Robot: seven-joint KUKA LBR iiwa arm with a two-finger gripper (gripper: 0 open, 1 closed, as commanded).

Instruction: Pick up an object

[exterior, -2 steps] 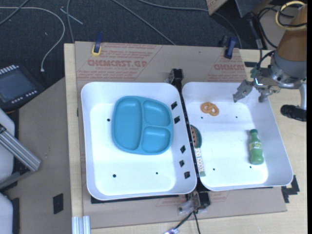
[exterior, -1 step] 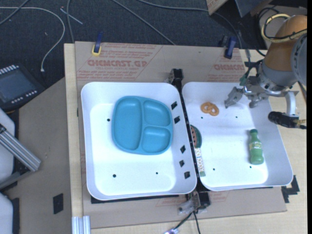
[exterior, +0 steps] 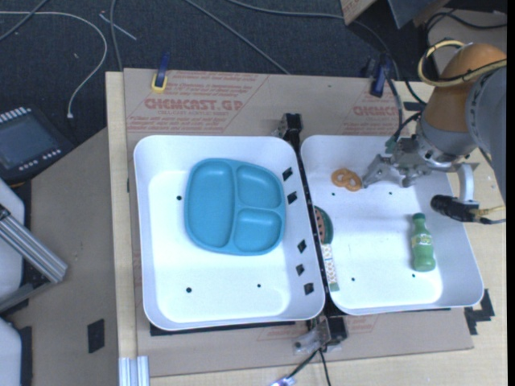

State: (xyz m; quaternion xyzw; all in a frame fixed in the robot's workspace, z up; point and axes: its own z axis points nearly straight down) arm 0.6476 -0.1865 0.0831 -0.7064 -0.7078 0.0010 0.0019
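Observation:
In the right bin (exterior: 378, 292) a small brown pretzel (exterior: 348, 180) lies near the back left. A green bottle (exterior: 422, 244) lies on its side toward the right wall. My gripper (exterior: 388, 175) hangs over the back of this bin, just right of the pretzel, and it is open with nothing between its fingers. The left fingertip (exterior: 370, 178) is close to the pretzel but apart from it. The grey arm with its orange band (exterior: 471, 67) comes in from the upper right.
The left bin (exterior: 161, 280) holds a blue divided plate (exterior: 235, 206). A dark round object (exterior: 323, 225) lies against the right bin's left wall, beside the divider. Cables run over the floor behind the bench.

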